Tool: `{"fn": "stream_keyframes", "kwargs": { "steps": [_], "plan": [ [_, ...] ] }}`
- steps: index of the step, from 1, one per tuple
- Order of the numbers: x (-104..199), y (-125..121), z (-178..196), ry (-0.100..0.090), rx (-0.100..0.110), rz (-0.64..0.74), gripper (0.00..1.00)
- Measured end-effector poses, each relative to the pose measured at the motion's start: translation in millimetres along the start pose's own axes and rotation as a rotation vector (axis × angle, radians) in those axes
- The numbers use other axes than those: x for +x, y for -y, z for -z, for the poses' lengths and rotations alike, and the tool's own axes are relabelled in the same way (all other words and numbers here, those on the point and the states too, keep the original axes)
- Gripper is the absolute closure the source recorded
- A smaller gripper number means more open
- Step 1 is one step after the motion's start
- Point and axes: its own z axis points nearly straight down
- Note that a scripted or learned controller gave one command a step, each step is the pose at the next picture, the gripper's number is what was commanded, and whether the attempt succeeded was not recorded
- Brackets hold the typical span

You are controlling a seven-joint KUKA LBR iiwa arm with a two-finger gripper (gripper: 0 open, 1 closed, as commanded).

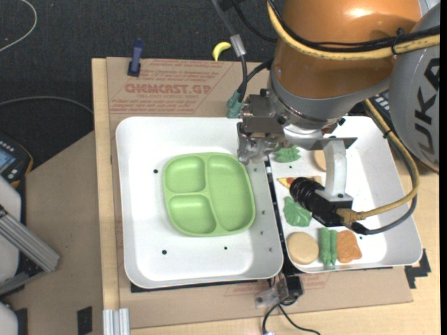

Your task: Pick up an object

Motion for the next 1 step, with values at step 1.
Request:
{"fn": "stream_keyframes", "kwargs": {
  "steps": [1],
  "plan": [
    [3.7,-0.3,11.2,-0.002,-0.004,0.007,1.00]
  ]
}}
